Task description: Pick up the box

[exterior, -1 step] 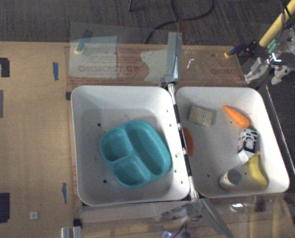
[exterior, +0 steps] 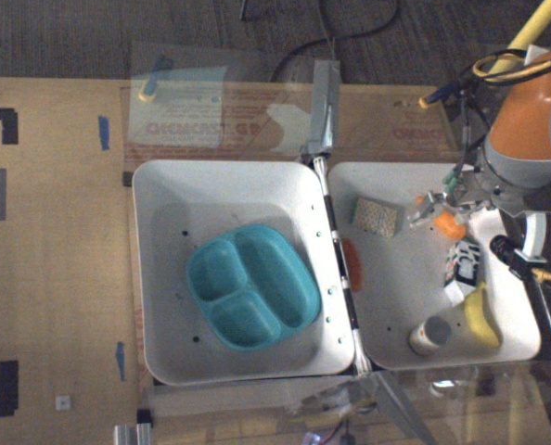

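Observation:
A small black-and-white box [exterior: 463,263] lies near the right wall of the right bin [exterior: 396,355]. A flat speckled tan block [exterior: 378,217] rests at that bin's upper left. The grey arm with its orange band [exterior: 526,123] comes in from the right, and my gripper [exterior: 435,208] hangs over the upper middle of the right bin. It is just left of a small orange object [exterior: 452,227], above the box and to the right of the tan block. Nothing shows as held.
A banana [exterior: 480,316] and a pale upright cup [exterior: 429,335] sit at the right bin's lower right. A thin red-orange item [exterior: 352,262] lies along its left wall. The left bin [exterior: 155,276] holds a teal divided plate [exterior: 251,286]. Cables hang around the wrist.

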You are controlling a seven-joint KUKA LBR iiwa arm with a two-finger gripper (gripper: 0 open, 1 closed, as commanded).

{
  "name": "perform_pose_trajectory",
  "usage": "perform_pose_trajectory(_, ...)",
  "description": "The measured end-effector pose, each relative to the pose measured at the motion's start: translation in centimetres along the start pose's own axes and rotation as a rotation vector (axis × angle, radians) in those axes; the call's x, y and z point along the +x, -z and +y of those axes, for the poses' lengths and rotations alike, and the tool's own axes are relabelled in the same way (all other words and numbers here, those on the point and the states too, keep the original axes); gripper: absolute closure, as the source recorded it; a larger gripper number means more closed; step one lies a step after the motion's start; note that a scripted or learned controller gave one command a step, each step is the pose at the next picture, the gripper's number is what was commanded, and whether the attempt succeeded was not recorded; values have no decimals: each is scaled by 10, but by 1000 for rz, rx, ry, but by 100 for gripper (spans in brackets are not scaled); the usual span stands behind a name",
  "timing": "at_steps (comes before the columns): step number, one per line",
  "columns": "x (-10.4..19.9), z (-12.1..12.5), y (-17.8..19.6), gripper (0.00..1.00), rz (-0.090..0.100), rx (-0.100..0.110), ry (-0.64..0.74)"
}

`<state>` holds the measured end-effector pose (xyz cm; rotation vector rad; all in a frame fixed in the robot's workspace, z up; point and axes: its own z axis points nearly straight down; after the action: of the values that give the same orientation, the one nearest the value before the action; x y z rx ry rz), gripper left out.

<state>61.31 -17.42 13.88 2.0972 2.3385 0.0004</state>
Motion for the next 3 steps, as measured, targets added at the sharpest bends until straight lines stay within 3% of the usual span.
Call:
perform_pose_trajectory(1, 61, -9, -51, 0, -2, -6, -159)
perform_pose_trajectory(2, 53, 27, -51, 0, -1, -1, -212)
perform_pose_trajectory(3, -14, 51, -52, 0, 13, 21, -234)
